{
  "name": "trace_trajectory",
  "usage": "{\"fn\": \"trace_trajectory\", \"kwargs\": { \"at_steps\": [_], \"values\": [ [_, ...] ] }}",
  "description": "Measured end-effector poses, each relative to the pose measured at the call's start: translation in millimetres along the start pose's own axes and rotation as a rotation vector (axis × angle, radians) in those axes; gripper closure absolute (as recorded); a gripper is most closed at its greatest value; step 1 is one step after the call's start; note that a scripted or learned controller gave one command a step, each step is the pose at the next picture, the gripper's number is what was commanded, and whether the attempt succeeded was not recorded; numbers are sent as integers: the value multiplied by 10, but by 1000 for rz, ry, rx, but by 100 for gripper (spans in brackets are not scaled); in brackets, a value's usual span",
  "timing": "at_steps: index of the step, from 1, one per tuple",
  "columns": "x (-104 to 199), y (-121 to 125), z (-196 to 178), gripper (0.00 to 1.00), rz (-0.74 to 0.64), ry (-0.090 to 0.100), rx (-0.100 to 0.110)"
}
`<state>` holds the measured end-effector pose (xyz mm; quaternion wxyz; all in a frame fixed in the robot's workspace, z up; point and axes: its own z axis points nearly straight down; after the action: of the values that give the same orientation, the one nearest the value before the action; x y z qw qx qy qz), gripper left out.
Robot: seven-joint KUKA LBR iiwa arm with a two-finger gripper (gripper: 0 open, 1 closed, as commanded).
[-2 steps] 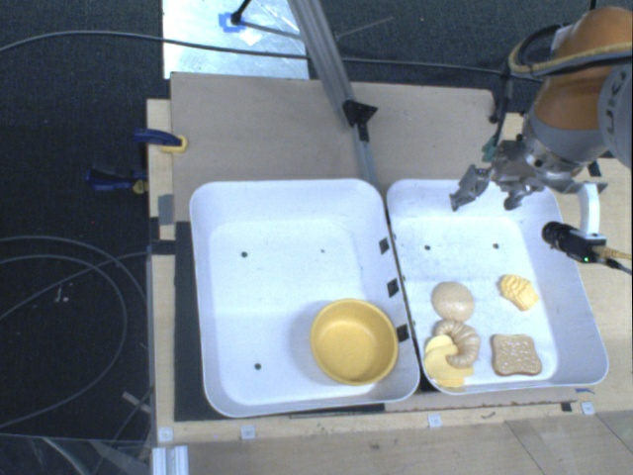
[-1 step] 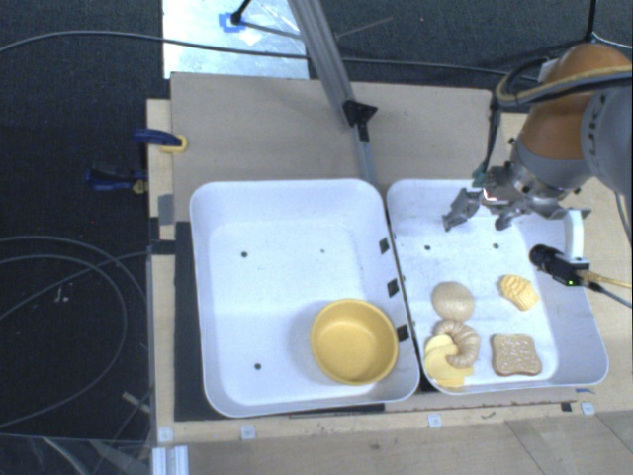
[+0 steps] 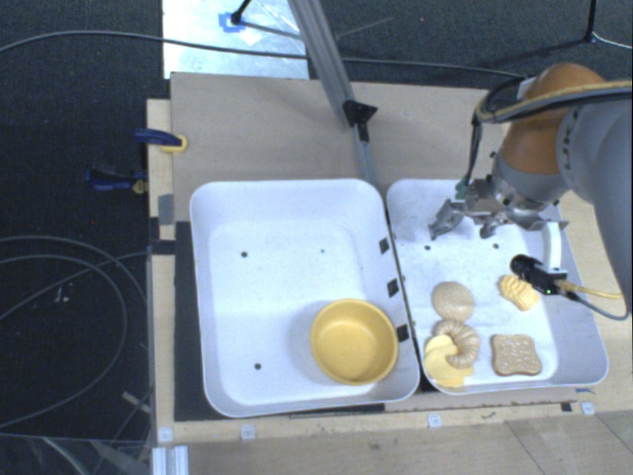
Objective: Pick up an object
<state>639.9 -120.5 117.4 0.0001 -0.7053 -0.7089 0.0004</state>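
**CLAW RELEASED OVER BACK OF R BIN**

Claw released, fingers spread wide, low over bare floor at back of R bin. Cannot tell whether touching the floor.

Pickable objs all on view-bottom side of claw, none touching it:
- Nearest, straight below claw in view: round tan roll.
- Below and view-right of claw, near: small yellow ridged piece.
- Further from claw, past roll: croissant, just beside roll, lying partly on flat yellow slice by bin's front wall.
- View-right of croissant, just beside but apart: brown toast slice.
- Well apart from claw, below and view-left, across bin walls in L bin: yellow bowl, upright, near that bin's front-right corner.

Above and view-right of claw: grey arm w/ orange band.
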Motion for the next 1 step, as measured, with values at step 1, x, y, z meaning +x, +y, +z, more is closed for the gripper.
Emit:
{"fn": "trace_trajectory", "kwargs": {
  "at_steps": [1],
  "values": [
    [-3,14,-137,100,-1,-1,-6]
  ]
}}
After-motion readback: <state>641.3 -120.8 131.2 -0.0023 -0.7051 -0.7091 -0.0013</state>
